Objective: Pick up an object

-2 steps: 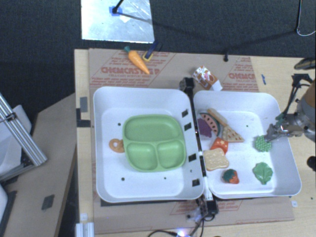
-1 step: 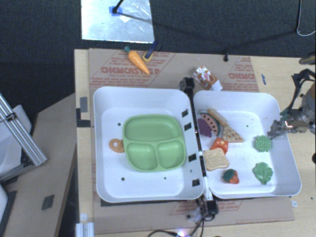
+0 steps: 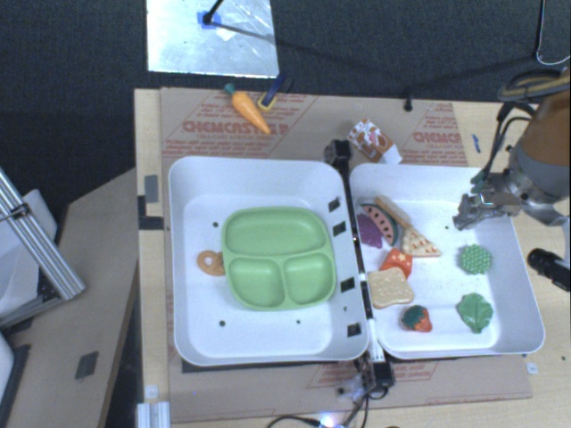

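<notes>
The pickable things are lying in the right bin (image 3: 526,315), toward the right of the frame: a round green bumpy toy (image 3: 475,259) nearest the gripper, a leafy green toy (image 3: 475,311) below it, a toast slice (image 3: 390,287), an orange-red piece (image 3: 398,261), a small red-and-green toy (image 3: 416,318), a pizza wedge (image 3: 419,242), a watermelon slice (image 3: 385,218) and a purple piece (image 3: 368,230). They are sitting loose and mostly apart, which is probably leaving room for a two-finger grasp from above; the watermelon, purple piece and pizza wedge are crowding together and would likely be harder to separate.

The gripper (image 3: 470,213) is hovering at the upper right of that bin, above bare floor, just above the round green toy in the frame. Nothing is showing between its fingers, but whether they are spread or closed I cannot tell, since the metal parts are blurring together. Judging by position, it is lining up over the nearest green toy, and the pick is not yet made.

The left bin (image 3: 192,239) is carrying a green divided plate (image 3: 277,257) at its centre, with a small tan ring (image 3: 211,263) just beside the plate's left edge.

Outside the bins, near the top of the counter (image 3: 419,127), a toy carrot (image 3: 250,111) and a wrapped snack (image 3: 372,141) are lying out of the working area.
</notes>
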